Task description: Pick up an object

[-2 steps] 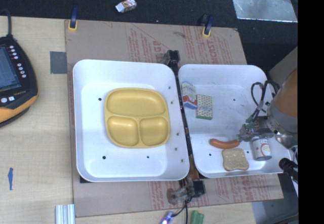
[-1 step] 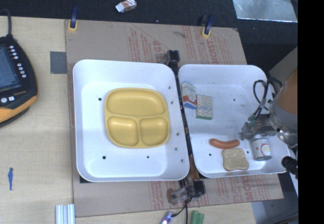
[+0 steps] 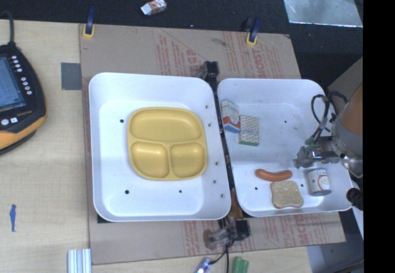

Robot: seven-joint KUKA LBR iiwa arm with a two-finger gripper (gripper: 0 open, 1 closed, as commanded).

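Observation:
The right bin (image 3: 271,89) holds a small carton with red and blue print (image 3: 230,115), a pale green patterned packet (image 3: 249,130), a sausage (image 3: 273,174), a slice of bread (image 3: 286,194) and a small tin can (image 3: 318,181). My gripper (image 3: 313,153) reaches in from the right edge and hovers over the bin's right side, just above the can. Its fingers are too small and cluttered with cables to read. Nothing is visibly held.
The left bin (image 3: 105,142) carries a yellow divided plate (image 3: 166,142). A teach pendant (image 3: 15,102) lies on the bench at far left. Clamps (image 3: 89,26) hold the cardboard mat at the back. A crumpled wrapper (image 3: 153,7) lies on the dark floor beyond.

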